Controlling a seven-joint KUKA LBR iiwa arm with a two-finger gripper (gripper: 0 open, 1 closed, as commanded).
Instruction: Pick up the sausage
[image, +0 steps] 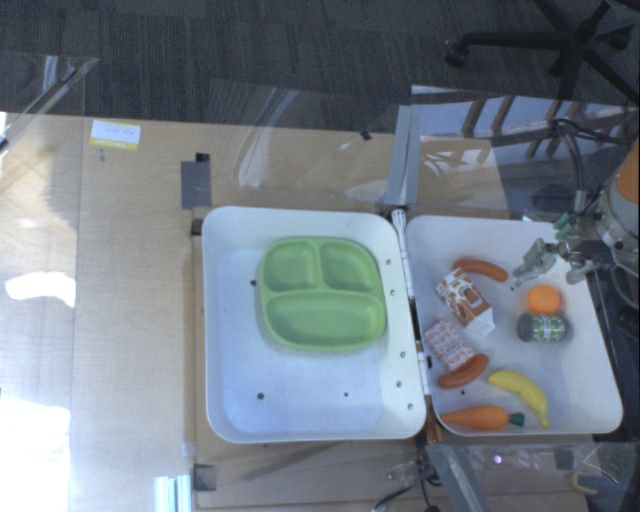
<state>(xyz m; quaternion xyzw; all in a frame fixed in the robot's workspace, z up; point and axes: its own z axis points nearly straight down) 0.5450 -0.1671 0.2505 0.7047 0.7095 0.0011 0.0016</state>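
Two reddish-brown sausages lie in the right bin (600, 400). One sausage (480, 269) rests near the bin's far side, above a snack packet. The other sausage (463, 371) lies lower, close to the bin's left wall. My gripper (553, 264) hangs over the bin's far right part, just right of the upper sausage and above an orange. Its fingers are spread open with nothing between them. The left fingertip (527, 266) points towards the upper sausage's right end and stays apart from it.
The right bin also holds an orange (543, 299), a green can (541, 327), a banana (523, 391), a carrot (480, 418) and two snack packets (463, 297) (447, 343). A green divided plate (322, 295) sits in the left bin (240, 400).
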